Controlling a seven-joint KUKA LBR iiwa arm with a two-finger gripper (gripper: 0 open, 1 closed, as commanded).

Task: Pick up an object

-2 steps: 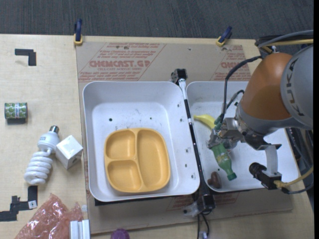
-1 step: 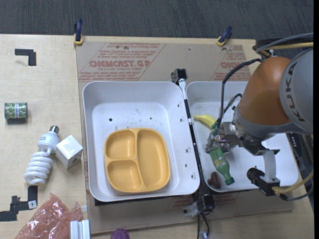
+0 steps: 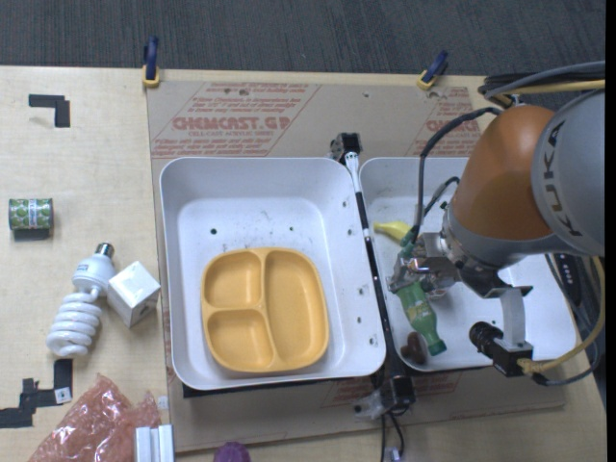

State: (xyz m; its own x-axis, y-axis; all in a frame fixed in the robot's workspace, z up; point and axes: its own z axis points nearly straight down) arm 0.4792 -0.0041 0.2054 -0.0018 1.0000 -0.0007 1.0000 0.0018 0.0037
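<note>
We are looking across from the left bin [image 3: 183,258], where a yellow divided plate [image 3: 265,308] is sitting, to the right bin [image 3: 385,186]. There the end effector [image 3: 416,275] is hovering over a green bottle [image 3: 423,318], which is lying toward six o'clock of it, a yellow piece [image 3: 391,228] at eleven. We are judging a straight, centred descent best. How far it is opening, we cannot tell.

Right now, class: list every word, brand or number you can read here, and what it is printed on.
"CHEMCAST G P": red print on the brown board behind the bins.
"KUKA": on the arm, partly cut off.
Smaller red lines under it: too blurred.
Green can label: too small.
</note>
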